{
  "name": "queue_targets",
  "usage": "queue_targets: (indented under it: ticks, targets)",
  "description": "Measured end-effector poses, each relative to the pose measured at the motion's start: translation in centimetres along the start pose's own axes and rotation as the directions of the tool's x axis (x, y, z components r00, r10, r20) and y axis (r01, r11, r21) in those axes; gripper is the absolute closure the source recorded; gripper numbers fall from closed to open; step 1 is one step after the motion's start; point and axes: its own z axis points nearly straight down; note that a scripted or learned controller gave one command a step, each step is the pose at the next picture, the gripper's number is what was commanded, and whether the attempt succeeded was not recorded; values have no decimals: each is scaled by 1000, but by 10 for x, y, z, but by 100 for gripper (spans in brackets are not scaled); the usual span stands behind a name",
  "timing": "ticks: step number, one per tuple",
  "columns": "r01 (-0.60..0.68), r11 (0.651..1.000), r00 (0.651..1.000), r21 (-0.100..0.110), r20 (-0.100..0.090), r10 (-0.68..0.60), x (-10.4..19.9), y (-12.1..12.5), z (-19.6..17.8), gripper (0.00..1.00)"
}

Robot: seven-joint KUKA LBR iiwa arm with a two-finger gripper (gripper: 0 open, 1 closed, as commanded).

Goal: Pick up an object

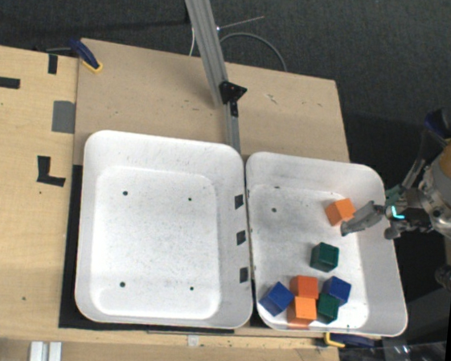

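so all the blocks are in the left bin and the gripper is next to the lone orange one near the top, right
Not quite: the blocks are in the right bin, not the left bin. The camera view shows this. The rest holds: the gripper sits next to the lone orange block near the top, apart from the cluster of blocks at the bottom.

a robotics lab: plywood bench [179,89] with tape marks, paired white bins [99,153], metal camera pole [206,32].

Matt plastic bins on a wooden bench
The white bins [168,151] look speckled; the bench [147,86] shows pale, smooth wood.
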Motion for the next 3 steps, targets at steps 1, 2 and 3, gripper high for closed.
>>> queue_targets:
  ticks: [1,2,3]
  targets:
    - [1,1000,1000,-4,1,-1,0,1,-2,0]
    - [0,1000,1000,1,0,0,7,3,44,0]
    - [-1,1000,1000,3,0,1,6,-8,97,0]
